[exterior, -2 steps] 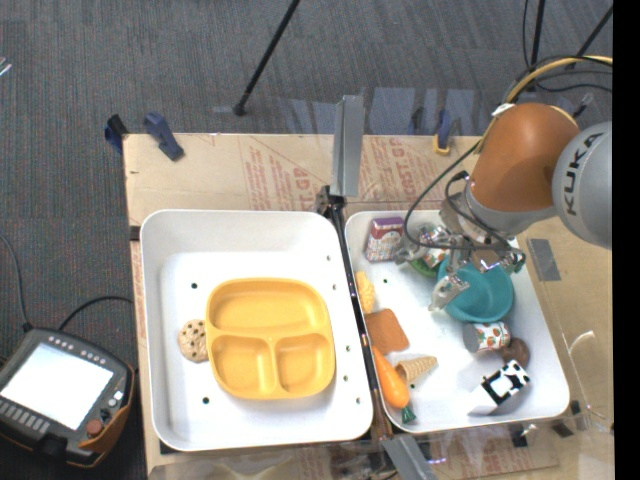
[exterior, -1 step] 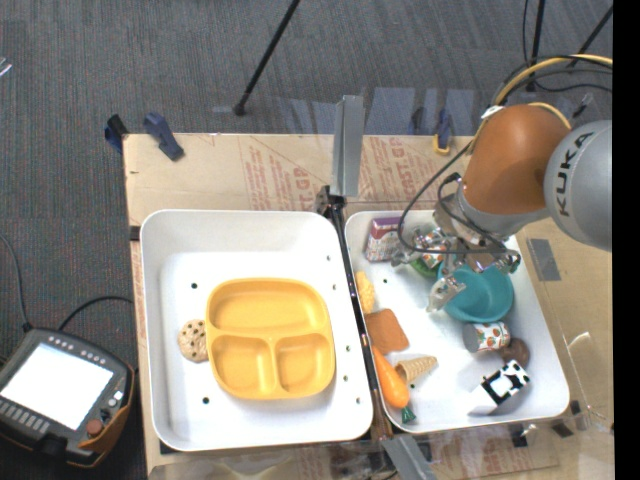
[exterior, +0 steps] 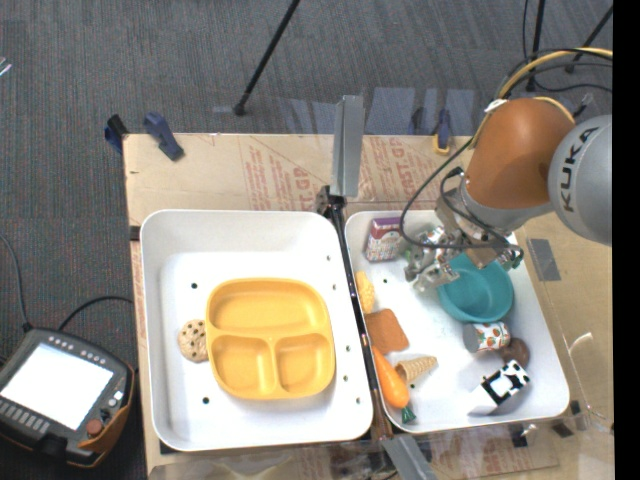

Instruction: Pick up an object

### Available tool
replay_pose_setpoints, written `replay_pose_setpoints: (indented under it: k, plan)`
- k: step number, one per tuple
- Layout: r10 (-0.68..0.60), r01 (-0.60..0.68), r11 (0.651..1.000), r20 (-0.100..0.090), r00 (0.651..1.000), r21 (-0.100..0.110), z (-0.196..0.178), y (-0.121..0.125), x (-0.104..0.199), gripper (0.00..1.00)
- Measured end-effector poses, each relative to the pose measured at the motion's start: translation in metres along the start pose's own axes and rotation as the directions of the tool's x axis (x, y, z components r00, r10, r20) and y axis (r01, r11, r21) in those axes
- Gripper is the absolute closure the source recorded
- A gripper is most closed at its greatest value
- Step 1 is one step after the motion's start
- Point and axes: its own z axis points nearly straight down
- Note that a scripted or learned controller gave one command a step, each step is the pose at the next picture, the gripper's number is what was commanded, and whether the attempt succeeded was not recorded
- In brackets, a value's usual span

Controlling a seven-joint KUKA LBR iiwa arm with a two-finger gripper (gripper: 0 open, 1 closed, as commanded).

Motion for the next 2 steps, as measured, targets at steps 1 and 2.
replay_pose_setpoints:
  k: [1, 2]
  plan:
    - [-0.009, 0.009, 1.000, 0.004, 1.000, -0.013, -0.027, -0.035, 0.013, 1.00]
    - [0.135, -0.135, 0.991, -0.011, 0.991, -0.003, 0.007, 0.047, 0.064, 1.00]
